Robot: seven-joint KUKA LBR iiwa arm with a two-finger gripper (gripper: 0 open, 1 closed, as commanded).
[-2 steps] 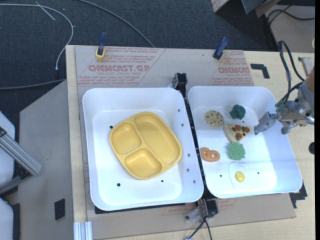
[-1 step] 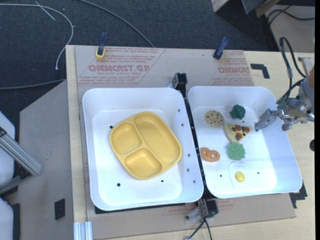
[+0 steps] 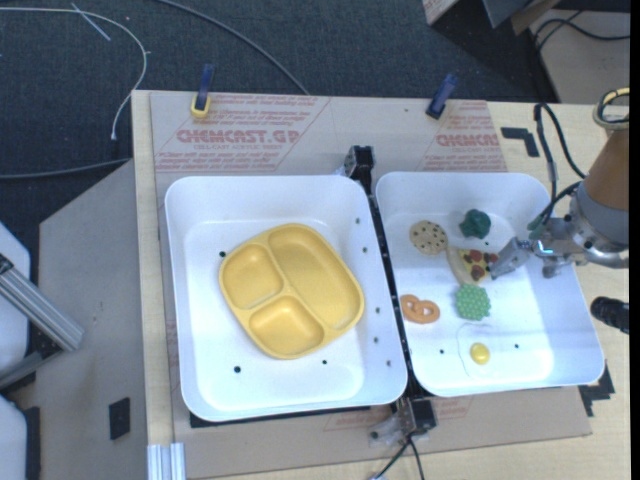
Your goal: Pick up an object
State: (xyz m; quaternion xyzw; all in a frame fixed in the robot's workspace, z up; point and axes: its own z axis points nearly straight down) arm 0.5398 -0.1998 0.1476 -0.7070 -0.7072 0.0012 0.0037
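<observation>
I see a small yellow piece (image 3: 480, 352) nearest me in the right bin (image 3: 565, 363). Just beyond it lie a pretzel (image 3: 420, 310) on the left and a light green bumpy object (image 3: 473, 301) beside it. Farther in, a pizza slice (image 3: 475, 263) sits at the tip of the gripper (image 3: 503, 260), which reaches in from the right; I cannot tell how it is set. Beyond that lie a cookie (image 3: 428, 235) and a dark green object (image 3: 476, 223). The left bin (image 3: 200, 368) holds a yellow divided tray (image 3: 290, 290). Both bins rest on the desk (image 3: 250, 128).
</observation>
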